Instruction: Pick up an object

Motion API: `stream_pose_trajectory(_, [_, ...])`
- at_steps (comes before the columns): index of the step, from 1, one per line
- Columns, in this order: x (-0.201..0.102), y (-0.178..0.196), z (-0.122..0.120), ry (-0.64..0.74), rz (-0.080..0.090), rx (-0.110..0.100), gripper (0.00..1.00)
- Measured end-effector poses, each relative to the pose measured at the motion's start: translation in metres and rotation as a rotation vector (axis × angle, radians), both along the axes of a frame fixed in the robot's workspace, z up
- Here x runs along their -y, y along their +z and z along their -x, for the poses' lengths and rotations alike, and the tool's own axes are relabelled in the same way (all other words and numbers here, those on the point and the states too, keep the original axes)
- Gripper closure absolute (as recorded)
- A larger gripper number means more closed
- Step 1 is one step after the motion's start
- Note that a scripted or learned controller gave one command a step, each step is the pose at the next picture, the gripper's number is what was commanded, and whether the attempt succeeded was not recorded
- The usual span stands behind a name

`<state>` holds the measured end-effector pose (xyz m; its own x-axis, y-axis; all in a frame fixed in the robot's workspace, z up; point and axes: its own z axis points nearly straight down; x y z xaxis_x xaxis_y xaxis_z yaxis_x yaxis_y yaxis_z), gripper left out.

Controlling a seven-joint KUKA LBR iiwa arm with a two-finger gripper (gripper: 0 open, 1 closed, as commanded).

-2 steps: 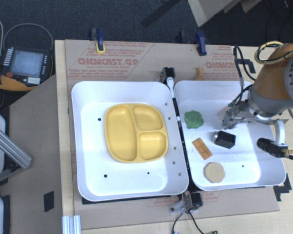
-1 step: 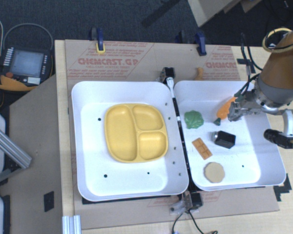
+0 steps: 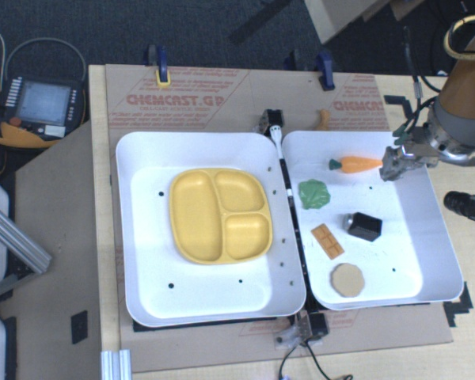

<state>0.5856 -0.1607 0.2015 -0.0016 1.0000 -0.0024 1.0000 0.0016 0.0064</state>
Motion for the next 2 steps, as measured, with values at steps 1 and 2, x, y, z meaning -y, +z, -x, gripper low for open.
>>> stream_pose_trajectory(1, [0.000,0.034,-0.001,0.000,0.000,0.000,1.00])
stream_pose_trajectory(2, [-0.056,0.025,0.017,0.003,-0.005,-0.010,1.00])
